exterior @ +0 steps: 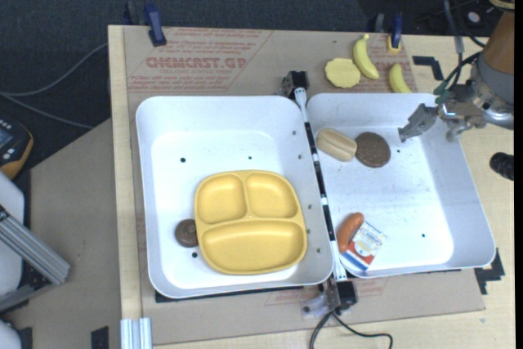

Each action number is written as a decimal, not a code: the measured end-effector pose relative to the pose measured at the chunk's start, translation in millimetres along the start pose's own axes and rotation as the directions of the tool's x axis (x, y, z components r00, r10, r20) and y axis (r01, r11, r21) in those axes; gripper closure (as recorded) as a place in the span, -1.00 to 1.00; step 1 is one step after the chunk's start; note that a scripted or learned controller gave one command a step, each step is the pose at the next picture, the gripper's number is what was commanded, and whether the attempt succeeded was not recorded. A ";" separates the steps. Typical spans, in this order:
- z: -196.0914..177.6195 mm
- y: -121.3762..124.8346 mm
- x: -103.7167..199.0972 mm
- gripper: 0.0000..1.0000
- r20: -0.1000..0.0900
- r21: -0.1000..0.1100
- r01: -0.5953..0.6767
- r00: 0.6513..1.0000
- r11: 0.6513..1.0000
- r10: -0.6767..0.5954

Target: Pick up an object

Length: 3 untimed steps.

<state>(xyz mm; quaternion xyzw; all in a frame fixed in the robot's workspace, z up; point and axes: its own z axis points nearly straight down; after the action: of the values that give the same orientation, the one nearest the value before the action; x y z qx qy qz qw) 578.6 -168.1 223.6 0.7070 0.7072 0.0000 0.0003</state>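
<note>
Right bin (pixel 458 200) | tan bread roll (pixel 336 145), round brown cookie (pixel 373 149) touching | tool (pixel 425 120) state unclear

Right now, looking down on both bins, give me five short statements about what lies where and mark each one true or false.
1. The yellow divided plate lies in the left bin. True.
2. The carrot lies on the yellow divided plate. False: it lies in the right bin, near its front left corner, beside a small packet.
3. Two bananas lie on the board behind the right bin. True.
4. The gripper holds the brown cookie. False: the cookie lies on the bin floor beside the bread roll, apart from the gripper.
5. A small brown disc sits in the right bin. False: it lies in the left bin, against the plate's left edge.
</note>
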 end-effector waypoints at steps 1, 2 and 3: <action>140.9 36.5 29.4 -1.00 -0.005 0.001 0.000 1.000 1.000 0.000; 138.1 83.4 -8.7 -1.00 0.002 -0.004 0.000 1.000 1.000 0.000; 139.2 28.6 15.3 -1.00 -0.003 0.006 -0.001 1.000 1.000 0.001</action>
<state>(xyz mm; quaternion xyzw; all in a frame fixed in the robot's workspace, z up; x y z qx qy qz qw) 607.3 -152.8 84.4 0.7074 0.7068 -0.0012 -0.0027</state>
